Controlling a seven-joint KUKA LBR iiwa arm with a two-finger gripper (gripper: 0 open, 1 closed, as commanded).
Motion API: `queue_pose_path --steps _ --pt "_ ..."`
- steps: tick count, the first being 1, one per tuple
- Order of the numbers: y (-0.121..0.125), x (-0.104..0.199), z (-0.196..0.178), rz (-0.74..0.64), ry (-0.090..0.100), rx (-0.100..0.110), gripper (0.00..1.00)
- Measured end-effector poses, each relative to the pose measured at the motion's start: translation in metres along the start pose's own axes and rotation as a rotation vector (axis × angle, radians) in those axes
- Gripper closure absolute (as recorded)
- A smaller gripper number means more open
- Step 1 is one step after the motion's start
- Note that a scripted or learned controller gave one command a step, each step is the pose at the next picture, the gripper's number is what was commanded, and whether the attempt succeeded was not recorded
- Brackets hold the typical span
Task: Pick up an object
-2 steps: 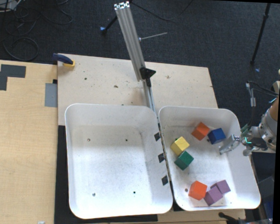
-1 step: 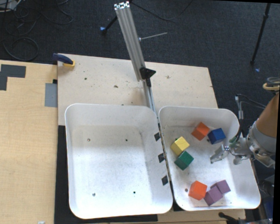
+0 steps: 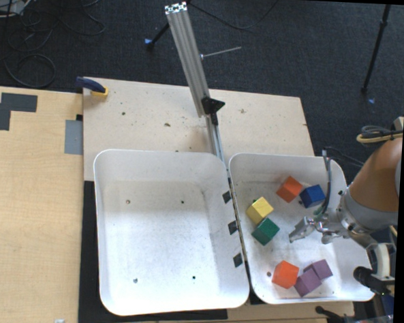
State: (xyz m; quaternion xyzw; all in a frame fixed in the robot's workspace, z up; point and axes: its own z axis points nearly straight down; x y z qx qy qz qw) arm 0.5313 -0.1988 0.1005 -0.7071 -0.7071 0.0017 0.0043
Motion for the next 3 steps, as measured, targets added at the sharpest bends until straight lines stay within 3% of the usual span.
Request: queue_pose_path --steps 1,2,3 --pt "0.0 0.0 0.009 0.003 -0.002 -0.006 0.0" --pt "0.0 -0.001 -0.001 0.008 -0.001 -0.005 1.0" --pt "0.007 -0.009 -0.052 -0.001 -0.005 -0.01 1.0"
